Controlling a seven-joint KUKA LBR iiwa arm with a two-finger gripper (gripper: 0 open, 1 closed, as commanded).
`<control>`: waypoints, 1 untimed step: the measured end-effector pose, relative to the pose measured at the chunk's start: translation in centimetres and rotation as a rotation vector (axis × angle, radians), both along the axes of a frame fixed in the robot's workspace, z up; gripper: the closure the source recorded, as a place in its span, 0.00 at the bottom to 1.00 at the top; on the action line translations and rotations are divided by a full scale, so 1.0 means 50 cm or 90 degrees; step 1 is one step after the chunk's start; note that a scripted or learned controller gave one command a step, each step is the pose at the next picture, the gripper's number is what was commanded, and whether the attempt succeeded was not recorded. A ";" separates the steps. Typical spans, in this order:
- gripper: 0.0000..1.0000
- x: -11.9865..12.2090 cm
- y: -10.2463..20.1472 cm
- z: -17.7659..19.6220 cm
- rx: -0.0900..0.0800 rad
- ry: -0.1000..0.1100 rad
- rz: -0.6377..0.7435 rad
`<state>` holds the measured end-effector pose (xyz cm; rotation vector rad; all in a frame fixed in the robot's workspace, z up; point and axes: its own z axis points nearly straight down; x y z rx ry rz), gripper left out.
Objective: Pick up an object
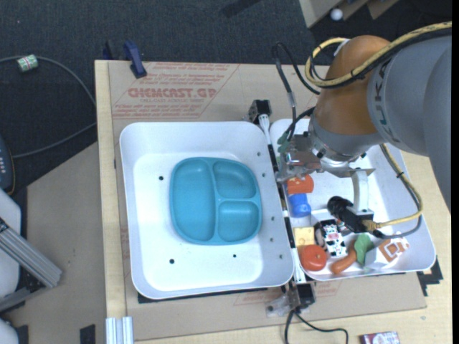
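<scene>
Grey and orange, the big arm (373, 99) reaches in from the right and bends down over the right bin (416, 228). We think it hangs there because that bin is where all the small things sit, ready to be picked. The left bin (143, 192) is next in size, and it holds a blue plate (215, 199) with three parts, lying flat in the middle. We guess the plate is a place to put things, so it lies by itself. The gripper (297, 160) is low at the left wall of the right bin, just above an orange toy (301, 185). We cannot tell if its fingers are apart or together, because the wrist hides them, and we see nothing held. Below the orange toy sits a blue block (299, 206), touching it or nearly so. Nearer the front edge we see a red round toy (313, 257), a green piece (363, 247) and a small black and white cube (331, 235), all crowded close together. We think the orange toy is the one to grab, since the gripper is right by it
</scene>
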<state>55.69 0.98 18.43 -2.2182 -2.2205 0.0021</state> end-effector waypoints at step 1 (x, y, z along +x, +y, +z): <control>1.00 -0.016 -0.131 0.001 -0.001 0.000 -0.002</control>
